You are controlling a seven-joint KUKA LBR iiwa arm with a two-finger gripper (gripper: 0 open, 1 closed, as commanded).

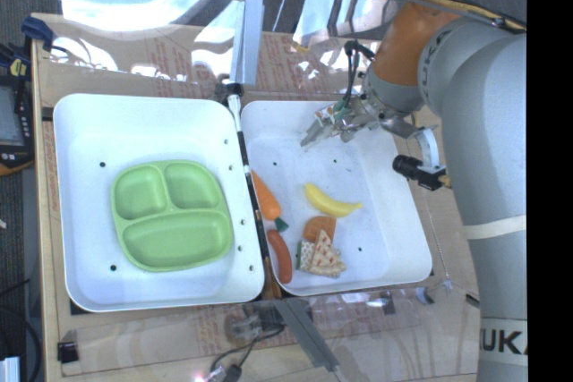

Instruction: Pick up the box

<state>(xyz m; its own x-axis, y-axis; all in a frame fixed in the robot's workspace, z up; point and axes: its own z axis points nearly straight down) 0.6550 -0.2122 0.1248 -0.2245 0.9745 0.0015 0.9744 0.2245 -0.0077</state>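
Hovering at the right bin's point(405, 257) twelve o'clock rim, the claw point(324, 126) hangs released, gripping nothing. The box point(320, 257), patterned, lies at six o'clock beside a banana point(333, 201). Success likely means descending squarely over its narrower sides, clear of the carrots point(267, 199).

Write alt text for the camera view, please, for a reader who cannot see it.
The gripper hovers over the right bin's far end; a banana, carrot and box lie nearer. The left bin holds a green divided plate.
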